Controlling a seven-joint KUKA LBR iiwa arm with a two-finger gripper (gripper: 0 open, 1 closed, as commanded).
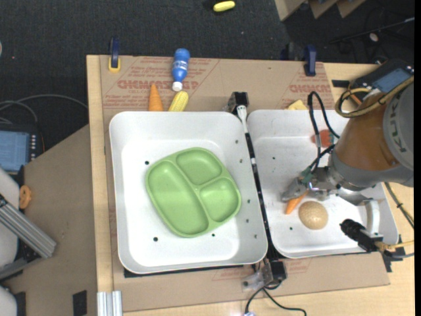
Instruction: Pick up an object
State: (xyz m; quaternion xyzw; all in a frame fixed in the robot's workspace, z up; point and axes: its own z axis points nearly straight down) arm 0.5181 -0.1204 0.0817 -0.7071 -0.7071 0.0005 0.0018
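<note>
gripper — low in right bin, beside carrot

Plastic, cardboard, metal
Green plate smooth matt plastic; white bins glossy plastic; bench printed matt cardboard.

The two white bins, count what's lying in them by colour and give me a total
Green: 1, the divided plate in the left bin.
Orange: 1, the carrot in the right bin.
Tan: 1, the round ball-like object beside it.
Total: 3, not counting a small orange-red bit half hidden by the arm.
</note>
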